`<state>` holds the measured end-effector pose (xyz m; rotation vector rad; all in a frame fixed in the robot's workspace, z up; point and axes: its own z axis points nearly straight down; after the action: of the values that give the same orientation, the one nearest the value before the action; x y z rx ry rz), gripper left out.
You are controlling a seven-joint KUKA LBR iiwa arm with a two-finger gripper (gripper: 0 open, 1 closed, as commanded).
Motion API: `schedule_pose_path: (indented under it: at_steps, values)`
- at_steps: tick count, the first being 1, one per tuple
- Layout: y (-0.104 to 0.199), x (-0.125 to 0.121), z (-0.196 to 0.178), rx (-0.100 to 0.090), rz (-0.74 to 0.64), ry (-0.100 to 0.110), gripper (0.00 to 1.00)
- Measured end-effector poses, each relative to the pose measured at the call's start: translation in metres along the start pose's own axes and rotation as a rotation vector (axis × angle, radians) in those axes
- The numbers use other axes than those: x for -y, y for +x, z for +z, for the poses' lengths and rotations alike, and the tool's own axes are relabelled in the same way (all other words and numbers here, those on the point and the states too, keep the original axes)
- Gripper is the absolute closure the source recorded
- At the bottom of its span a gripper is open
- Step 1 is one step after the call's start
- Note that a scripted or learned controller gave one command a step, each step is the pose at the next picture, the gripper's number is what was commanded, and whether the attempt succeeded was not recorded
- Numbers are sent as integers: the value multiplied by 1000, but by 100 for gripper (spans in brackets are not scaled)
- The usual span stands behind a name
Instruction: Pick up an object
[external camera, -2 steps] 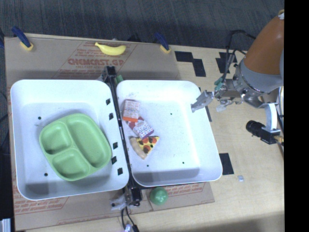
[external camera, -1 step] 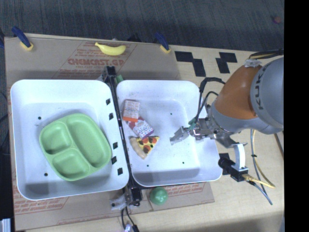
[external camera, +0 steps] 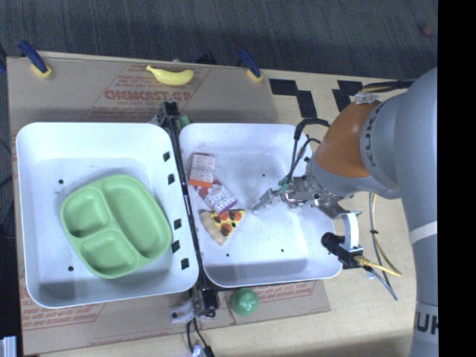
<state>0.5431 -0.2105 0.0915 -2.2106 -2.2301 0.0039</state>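
So we are on the approach: the tool (external camera: pixel 265 199), whose spread we cannot tell, hangs just right of the pizza slice (external camera: pixel 223 223) and snack packets (external camera: pixel 210 184), needing a leftward descent.

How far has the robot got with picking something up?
Done: the gripper has reached into the right bin. In hand: nothing shows between its fingers. Left: grabbing and lifting something, maybe the pizza slice toy or snack packet lying nearby.
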Motion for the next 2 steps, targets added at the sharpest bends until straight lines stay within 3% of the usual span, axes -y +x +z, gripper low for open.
schedule_pose_path:
  at_steps: [1, 2]
  values:
    - [8, -107, -1, -1, 4, -3, 0]
    - [8, -108, -11, -1, -1, -2, 100]
